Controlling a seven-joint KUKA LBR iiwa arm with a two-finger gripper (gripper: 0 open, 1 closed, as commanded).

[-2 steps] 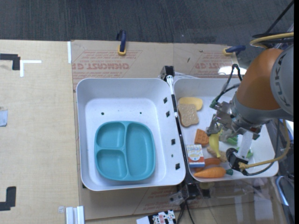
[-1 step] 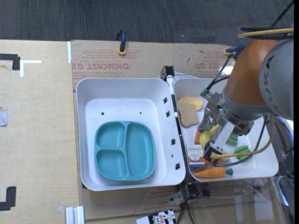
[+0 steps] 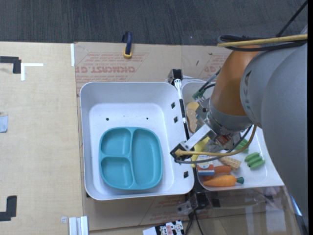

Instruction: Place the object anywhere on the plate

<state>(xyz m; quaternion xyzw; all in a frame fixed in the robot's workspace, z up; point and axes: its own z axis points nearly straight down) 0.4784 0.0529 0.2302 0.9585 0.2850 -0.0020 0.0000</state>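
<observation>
We see the gripper (image 3: 208, 143) down in the right bin (image 3: 266, 177) among the toy food, its grip hidden under the wrist so we cannot tell, with a carrot (image 3: 221, 181) just below and the teal plate (image 3: 131, 158) waiting leftward.

- The counter (image 3: 39, 131) is pale wood, with black brackets and a white strip near its left edge.
- A flattened brown cardboard sheet (image 3: 146, 60) with red print lies on the counter, under both bins.
- The left white bin (image 3: 93, 97) sits on the cardboard.
- The right white bin (image 3: 271, 177) sits just beside it, their walls touching.
- A blue-and-yellow clamp (image 3: 127, 45) grips the cardboard's far edge.
</observation>
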